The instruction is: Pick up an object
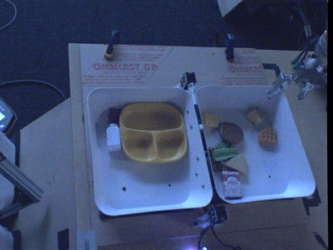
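Objects for picking lie mostly in the right bin: a waffle-shaped piece near its right wall, a tan chunk toward the far edge, a dark round patty in the middle, a yellow block and a green piece by the left wall, a pale wedge, and a red carton at the near edge. The gripper hangs over the bin's far right corner, jaws spread wide and holding nothing. Nothing lies directly beneath it, so a straight descent would likely close on the bin floor or strike the rim. The pieces toward the left wall are crowded and touching, so a grasp there risks nudging neighbours or pinching two at once. In the left bin sits a yellow divided tray with a small white bottle just beside its left edge.
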`<state>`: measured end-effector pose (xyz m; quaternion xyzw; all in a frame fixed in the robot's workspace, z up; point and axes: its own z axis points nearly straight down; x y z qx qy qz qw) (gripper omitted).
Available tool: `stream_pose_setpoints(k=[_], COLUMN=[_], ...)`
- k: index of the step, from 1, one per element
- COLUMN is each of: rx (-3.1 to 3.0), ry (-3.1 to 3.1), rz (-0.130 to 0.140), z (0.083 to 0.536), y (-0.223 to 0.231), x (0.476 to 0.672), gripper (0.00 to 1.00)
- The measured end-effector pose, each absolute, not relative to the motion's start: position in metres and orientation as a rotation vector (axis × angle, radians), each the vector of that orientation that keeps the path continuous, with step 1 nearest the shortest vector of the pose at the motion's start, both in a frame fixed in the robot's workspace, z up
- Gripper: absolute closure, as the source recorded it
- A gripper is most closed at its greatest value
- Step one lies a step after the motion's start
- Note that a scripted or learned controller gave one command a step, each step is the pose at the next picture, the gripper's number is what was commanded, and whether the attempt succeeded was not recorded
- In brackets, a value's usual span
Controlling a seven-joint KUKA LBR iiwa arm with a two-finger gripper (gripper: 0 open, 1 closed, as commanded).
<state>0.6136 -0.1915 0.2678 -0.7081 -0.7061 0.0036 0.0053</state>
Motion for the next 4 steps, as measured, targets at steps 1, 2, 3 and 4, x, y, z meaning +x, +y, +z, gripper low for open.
stream_pose_setpoints(k=[1, 2, 3, 4], rx=[-2.222, -2.217, -2.217, -2.216], ry=[-2.222, -2.218, -2.216, -2.218], rz=[0.000, 0.005, 0.006, 0.005], z=[0.276, 0.217, 0.154, 0.095], y=[-0.191, -0.183, -0.185, -0.176], x=[0.616, 0.610, 0.607, 0.608], gripper=[0.00, 0.00, 0.00, 0.00])
